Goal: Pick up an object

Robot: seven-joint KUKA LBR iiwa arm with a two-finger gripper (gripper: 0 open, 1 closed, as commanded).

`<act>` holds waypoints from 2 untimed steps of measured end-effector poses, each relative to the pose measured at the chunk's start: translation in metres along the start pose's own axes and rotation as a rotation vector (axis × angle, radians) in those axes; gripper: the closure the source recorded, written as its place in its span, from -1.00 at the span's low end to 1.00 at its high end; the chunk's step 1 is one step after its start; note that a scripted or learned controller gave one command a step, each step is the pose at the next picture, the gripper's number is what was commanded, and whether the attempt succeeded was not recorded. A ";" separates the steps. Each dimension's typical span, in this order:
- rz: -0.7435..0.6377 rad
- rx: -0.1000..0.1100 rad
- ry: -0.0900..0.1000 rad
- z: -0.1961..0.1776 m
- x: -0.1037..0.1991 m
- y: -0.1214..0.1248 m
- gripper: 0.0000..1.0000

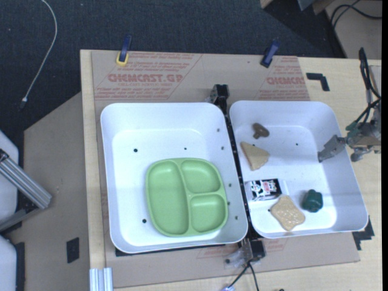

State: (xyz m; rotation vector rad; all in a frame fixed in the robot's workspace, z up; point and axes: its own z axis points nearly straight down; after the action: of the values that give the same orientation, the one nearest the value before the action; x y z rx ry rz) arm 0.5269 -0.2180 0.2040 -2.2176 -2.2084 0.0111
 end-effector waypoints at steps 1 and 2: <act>-0.004 -0.014 -0.004 -0.008 0.001 0.003 -1.00; -0.004 -0.010 -0.002 0.052 0.005 0.006 -1.00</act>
State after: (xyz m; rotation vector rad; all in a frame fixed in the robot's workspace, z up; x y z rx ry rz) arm 0.5326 -0.2128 0.1517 -2.2195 -2.2189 0.0020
